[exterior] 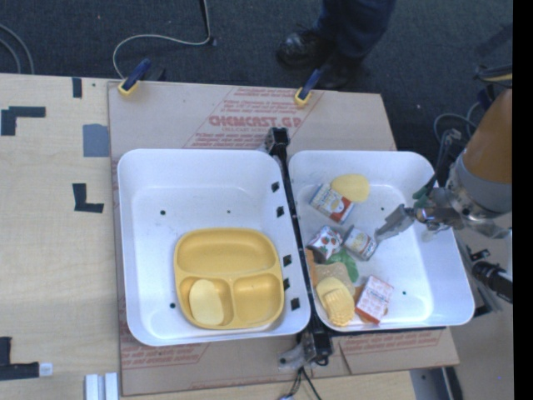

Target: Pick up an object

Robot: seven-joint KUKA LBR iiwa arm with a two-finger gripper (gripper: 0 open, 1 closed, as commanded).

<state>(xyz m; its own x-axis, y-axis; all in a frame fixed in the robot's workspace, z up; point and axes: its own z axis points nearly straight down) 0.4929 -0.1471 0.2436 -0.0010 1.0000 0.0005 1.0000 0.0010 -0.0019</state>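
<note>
The right bin (433,261) holds several small objects. A yellow lemon-shaped piece (353,187) lies at the back beside a red and white carton (329,202). Two small cans (326,242) (360,243) sit mid-bin, close together. Behind them toward the front are a green piece (345,266), a yellow corn cob (335,300) and a red and white packet (374,298). My gripper (386,228) reaches in from the right, low over the bin floor, its tip just right of the nearer can and apart from it. Nothing shows held in it.
The left bin (150,223) carries a yellow divided tray (229,278). A black divider clip line (286,215) runs between the bins. The arm's wrist (470,198) hangs over the right bin's right rim. A person's legs (350,23) stand behind the bench.
</note>
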